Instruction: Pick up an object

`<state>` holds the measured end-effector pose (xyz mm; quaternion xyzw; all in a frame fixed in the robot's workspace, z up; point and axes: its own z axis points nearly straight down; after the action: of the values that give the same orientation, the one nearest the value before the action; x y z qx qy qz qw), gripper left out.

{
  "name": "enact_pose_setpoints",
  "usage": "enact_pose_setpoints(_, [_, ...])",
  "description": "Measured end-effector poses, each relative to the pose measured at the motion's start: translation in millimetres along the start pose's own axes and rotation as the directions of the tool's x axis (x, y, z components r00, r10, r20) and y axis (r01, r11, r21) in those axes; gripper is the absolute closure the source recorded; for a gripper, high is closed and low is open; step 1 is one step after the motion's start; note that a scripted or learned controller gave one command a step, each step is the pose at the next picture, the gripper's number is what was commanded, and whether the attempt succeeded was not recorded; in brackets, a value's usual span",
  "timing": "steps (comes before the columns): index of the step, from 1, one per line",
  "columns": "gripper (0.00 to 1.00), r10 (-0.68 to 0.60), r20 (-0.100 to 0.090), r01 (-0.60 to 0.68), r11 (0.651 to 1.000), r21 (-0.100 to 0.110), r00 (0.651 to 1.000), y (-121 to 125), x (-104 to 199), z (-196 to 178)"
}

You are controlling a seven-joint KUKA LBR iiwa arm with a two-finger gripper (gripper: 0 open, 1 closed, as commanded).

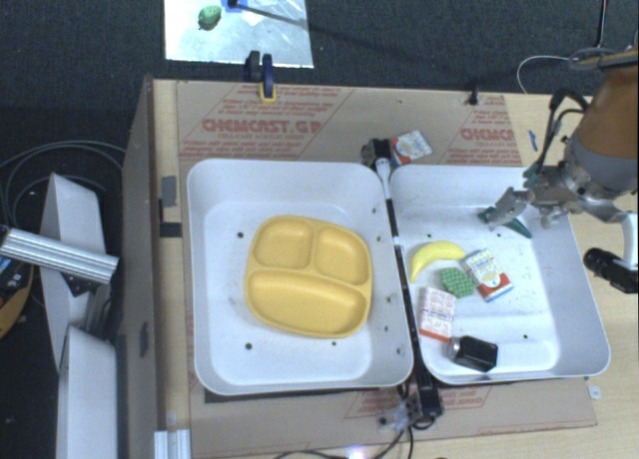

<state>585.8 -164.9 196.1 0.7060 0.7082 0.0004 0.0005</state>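
Camera view is showing the gripper [505,214] hanging over the upper part of the right bin [559,347], above and to the right of the banana [435,254]; I cannot tell whether it is released or clenched, and nothing is visibly sitting in it. The banana is lying near the bin's left wall. Just right of the banana, a green textured piece [457,280] is touching a small red-and-white box [486,274]. Below the banana, a pink-and-white packet [436,313] is resting, and below that a black object [474,351]. Left of the banana, across the divider, a yellow divided tray [308,275] is sitting in the left bin [215,247].
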Motion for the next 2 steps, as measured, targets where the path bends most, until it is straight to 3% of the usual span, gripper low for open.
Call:
enact_pose_setpoints(1, [0.00,0.002,0.000,-0.002,1.000,0.002,1.000,-30,6,103])
enact_pose_setpoints(2, [0.00,-0.001,0.000,0.001,1.000,-0.003,1.000,49,20,88])
